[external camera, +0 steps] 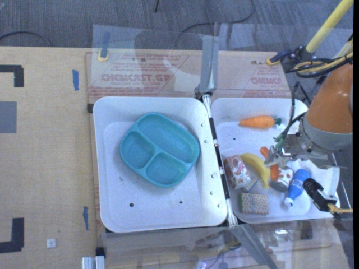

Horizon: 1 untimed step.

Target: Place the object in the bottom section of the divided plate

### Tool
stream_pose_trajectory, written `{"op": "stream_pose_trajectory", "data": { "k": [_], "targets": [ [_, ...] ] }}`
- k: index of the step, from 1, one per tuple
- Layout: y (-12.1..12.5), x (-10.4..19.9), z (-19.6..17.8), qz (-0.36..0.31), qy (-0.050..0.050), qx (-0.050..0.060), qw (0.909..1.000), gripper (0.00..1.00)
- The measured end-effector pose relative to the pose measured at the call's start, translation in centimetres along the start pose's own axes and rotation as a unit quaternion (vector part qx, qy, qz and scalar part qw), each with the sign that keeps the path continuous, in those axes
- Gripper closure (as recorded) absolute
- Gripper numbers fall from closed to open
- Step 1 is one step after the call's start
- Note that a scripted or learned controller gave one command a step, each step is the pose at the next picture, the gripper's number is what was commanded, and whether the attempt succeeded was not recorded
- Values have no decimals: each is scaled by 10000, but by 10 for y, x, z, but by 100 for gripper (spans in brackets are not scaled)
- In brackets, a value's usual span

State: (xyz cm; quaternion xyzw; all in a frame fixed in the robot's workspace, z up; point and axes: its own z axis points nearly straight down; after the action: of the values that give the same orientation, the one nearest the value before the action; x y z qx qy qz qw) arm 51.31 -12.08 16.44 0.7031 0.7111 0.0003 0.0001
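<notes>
Divided plate (160,149), teal, lies in the left bin (106,206); the gripper (279,157) hangs low in the right bin (230,116) beside a banana (257,168), over small orange pieces; whether it grips anything cannot be told; a carrot (258,122) lies apart.

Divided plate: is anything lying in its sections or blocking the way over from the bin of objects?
Nothing lies in the teal divided plate. Between it and the gripper, over the right bin, stand only the two bins' adjoining rims, which the arm would have to lift over.
</notes>
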Motion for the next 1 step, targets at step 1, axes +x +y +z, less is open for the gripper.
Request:
{"op": "stream_pose_trajectory", "data": {
  "k": [1],
  "targets": [
    [9, 82, -74, -423, -2, 1, 9991, 100]
  ]
}}
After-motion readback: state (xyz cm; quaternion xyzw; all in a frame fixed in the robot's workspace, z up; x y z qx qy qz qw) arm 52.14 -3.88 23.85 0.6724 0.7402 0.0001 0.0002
